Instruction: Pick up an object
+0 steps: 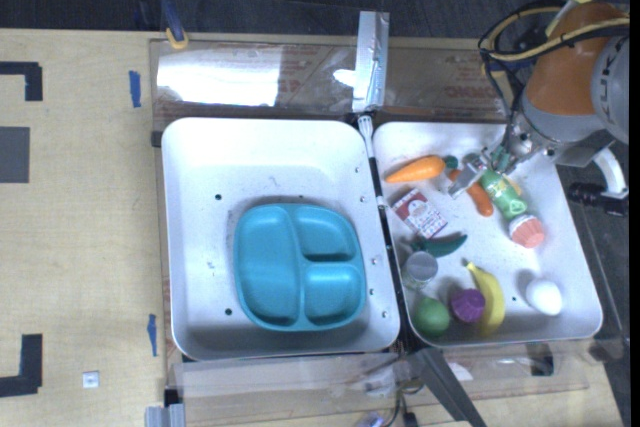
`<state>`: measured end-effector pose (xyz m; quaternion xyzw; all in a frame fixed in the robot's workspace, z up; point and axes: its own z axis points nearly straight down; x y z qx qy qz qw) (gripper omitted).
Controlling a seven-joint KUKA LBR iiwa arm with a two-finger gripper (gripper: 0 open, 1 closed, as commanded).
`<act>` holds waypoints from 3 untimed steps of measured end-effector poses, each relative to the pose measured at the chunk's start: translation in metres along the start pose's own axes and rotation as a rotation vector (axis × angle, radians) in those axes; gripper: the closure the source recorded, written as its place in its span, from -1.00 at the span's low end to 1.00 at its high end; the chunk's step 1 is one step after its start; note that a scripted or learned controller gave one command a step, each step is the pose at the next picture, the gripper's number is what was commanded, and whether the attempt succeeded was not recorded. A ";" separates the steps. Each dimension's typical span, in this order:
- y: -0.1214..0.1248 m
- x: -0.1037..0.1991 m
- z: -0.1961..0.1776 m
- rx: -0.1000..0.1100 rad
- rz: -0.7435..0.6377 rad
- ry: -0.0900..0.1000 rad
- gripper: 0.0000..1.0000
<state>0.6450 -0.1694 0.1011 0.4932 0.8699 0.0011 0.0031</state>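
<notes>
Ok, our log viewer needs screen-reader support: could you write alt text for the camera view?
A grey arm's gripper reaches into the right bin, above a green bottle among toy food including a carrot and banana. The left bin holds a blue divided tray.

- A robot lab, by the look of it.
- Wooden bench point(80, 215) with black tape marks point(27, 80).
- Two white bins point(190, 155) of toy food.
- Loose cables point(515, 30).

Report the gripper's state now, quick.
Gripper: low in the right bin, at the green bottle; open or shut cannot be told.
</notes>
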 end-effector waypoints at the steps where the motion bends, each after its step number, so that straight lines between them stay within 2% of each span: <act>1: 0.001 0.000 -0.010 -0.003 0.000 -0.001 1.00; 2: 0.017 0.053 0.007 -0.010 0.049 -0.007 1.00; 3: 0.049 0.107 -0.112 -0.002 0.407 0.001 1.00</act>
